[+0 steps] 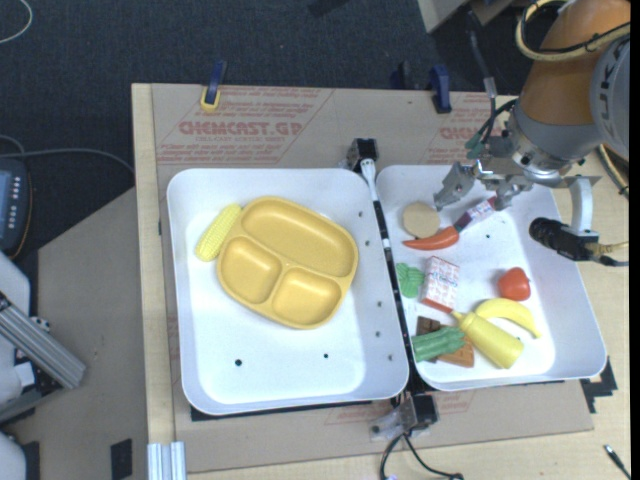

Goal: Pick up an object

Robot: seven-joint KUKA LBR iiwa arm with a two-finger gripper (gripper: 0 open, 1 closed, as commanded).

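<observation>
Gripper point(478, 190) poised over the right bin point(570, 308), above the toy chili pepper point(432, 237).

The red chili pepper lies just below and left of the gripper, beside a tan round cookie point(420, 217), not between the fingers. Whether the fingers are spread or closed cannot be told. The arm point(570, 78) reaches in from the right, its orange band above the wrist, gripper pointing down toward the bin's upper left corner.
</observation>
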